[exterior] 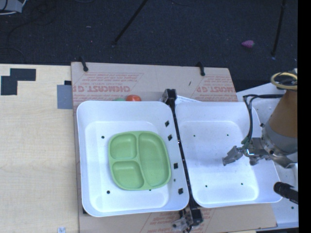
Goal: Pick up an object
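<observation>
A single fixed camera looks down on the bench from above at a slant, far enough off to take in both shallow white plastic bins [92,144] side by side, the printed brown cardboard sheet [146,84] under them, the pale wooden bench top [34,154] at left and a strip of dark carpeted floor [146,23] along the top. The grey arm with its orange band [286,115] enters from the right edge.

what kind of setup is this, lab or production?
Likely a robotics lab test bench: two white bins on cardboard, a green divided plate as the test object, and loose cables on the dark floor.
</observation>
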Tool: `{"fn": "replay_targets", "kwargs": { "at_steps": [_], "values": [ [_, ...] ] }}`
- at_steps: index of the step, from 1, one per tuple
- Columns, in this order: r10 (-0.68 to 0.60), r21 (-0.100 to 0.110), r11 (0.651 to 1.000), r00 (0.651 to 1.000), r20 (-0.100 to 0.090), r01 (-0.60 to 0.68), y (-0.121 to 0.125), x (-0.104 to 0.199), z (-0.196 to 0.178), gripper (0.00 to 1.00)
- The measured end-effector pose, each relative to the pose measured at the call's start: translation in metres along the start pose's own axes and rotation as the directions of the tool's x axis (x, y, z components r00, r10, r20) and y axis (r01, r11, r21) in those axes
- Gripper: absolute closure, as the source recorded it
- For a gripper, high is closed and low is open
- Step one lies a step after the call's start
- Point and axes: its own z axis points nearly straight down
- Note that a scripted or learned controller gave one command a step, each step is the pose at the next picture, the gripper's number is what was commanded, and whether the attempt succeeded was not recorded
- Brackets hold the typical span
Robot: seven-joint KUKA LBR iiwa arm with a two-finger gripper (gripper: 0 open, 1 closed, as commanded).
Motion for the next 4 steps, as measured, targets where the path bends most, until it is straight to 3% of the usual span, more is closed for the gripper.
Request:
{"fn": "replay_targets", "kwargs": {
  "at_steps": [2, 3, 4],
  "values": [
    [0.001, -0.007, 1.0, 1.0, 0.002, -0.001, 0.002, 0.009, 0.096, 0.0],
    [0.006, -0.009, 1.0, 1.0, 0.003, -0.006, 0.002, 0.008, 0.084, 1.0],
    [0.003, -0.008, 1.0, 1.0, 0.003, -0.003, 0.002, 0.004, 0.041, 1.0]
  ]
}}
